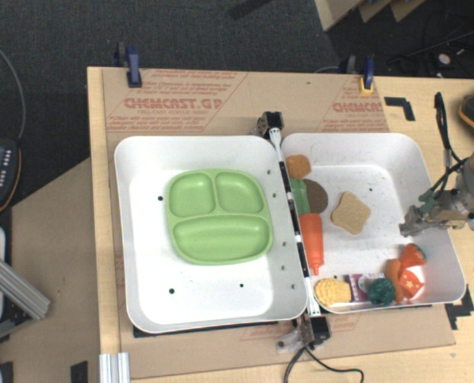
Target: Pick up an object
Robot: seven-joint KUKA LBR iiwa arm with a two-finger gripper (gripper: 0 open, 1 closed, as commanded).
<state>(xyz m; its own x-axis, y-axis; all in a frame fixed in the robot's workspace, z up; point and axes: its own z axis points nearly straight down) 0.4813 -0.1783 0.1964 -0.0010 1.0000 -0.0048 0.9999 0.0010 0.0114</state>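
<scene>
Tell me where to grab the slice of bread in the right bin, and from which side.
Take the bread slice across its two straight side edges, coming from straight above. It lies flat and alone on bare bin floor, with free space on every side; the brown round piece left of it is nearest, so probably keep the tool clear of that.

Green divided plate point(219, 216) in L bin point(137, 238)
</scene>
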